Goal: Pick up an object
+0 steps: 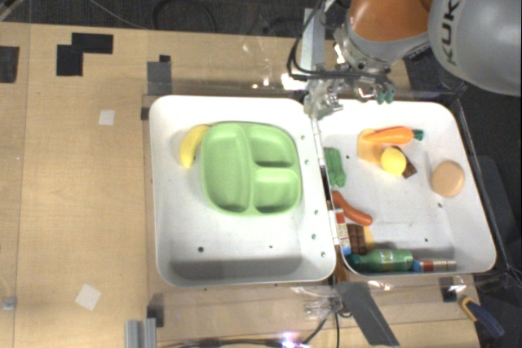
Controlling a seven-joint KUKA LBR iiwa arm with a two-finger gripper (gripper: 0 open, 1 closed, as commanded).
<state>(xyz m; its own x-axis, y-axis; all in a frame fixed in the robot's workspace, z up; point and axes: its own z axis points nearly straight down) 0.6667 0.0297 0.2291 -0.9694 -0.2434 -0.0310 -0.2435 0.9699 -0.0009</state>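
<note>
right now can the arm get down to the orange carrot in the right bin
Probably yes. The long orange carrot with a green tip lies uncovered near the back of the right white bin, just below the gripper. Only the round yellow lemon touches it.

The grey arm (477,16) reaches in from the far right, its orange band (391,0) above the wrist. The gripper (320,103) points down at the far side, left of the arm.

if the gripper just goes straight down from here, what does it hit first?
Likely the ridge where the two bins meet, near its back end. The gripper hangs over that seam, short of the green piece. Depth is unclear from this slant.
</note>
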